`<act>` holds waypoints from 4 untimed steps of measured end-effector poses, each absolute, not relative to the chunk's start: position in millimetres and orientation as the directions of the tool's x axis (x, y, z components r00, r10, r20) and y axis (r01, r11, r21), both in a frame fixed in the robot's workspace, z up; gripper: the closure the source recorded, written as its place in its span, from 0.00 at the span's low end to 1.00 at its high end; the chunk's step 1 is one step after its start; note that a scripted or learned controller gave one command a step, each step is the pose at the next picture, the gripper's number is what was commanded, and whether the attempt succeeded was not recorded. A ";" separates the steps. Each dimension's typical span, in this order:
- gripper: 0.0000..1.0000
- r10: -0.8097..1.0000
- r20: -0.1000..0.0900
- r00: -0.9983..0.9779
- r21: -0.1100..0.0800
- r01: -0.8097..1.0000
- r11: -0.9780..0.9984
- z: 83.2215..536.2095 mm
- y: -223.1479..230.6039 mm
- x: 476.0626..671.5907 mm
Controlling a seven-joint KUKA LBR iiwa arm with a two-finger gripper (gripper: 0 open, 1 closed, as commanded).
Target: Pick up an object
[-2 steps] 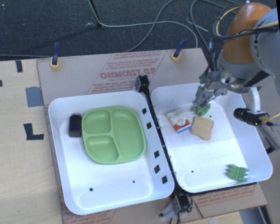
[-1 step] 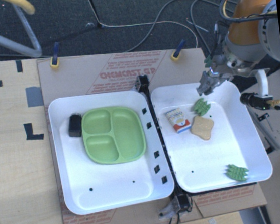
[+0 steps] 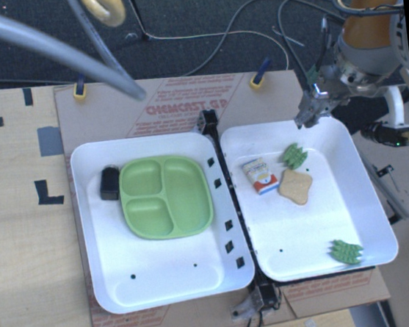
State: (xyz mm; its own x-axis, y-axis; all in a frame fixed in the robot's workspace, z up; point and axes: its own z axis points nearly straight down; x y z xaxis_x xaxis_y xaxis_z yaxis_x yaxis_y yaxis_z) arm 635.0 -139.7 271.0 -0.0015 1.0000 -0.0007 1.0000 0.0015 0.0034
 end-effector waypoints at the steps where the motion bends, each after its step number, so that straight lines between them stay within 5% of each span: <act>1: 1.00 1.000 0.000 -0.004 -0.003 1.000 0.004 259.2 -88.9 616.7; 4: 1.00 1.000 -0.001 -0.004 -0.003 1.000 0.004 223.5 75.7 590.5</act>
